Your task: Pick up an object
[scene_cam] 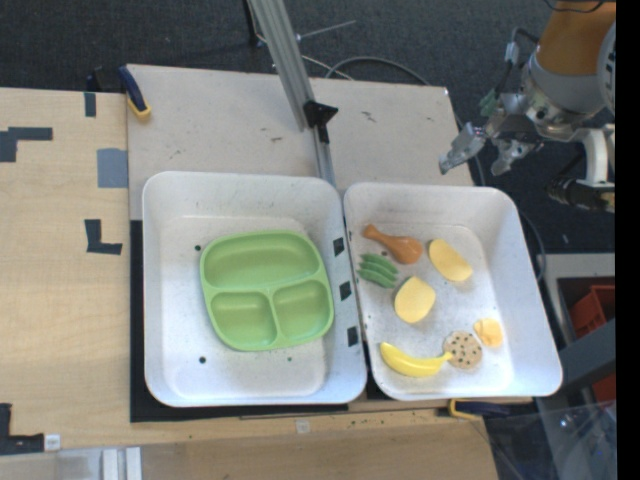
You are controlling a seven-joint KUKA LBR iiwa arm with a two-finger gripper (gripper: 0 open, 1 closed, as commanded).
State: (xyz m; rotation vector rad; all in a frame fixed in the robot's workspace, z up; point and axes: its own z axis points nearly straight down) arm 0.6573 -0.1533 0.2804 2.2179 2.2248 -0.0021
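Plainly nothing is picked yet; the gripper (pixel 478 158) hangs above the bench just beyond the far rim of the right bin (pixel 520 230), fingers spread apart with nothing between them. Taken left to right from those jaws: well off to their left and nearer the camera lies the green divided plate (pixel 266 290) in the left bin (pixel 160 268); below and left of the jaws sit the toy drumstick (pixel 392 244) and the green bean pods (pixel 378 270), just beside each other; almost straight below lie two yellow pieces (pixel 414 299) and (pixel 450 261), apart from their neighbours; further down, the banana (pixel 411 361) touches the cookie (pixel 462 349), with a small orange piece (pixel 489 332) just beside.

To do the pick well, I judge the isolated yellow pieces the safest targets; the arm should come over the rim, centre the jaws across the piece's narrow side, then descend straight.

The arm (pixel 572 38) reaches in from the right, orange band high, wrist tilted toward the bin.
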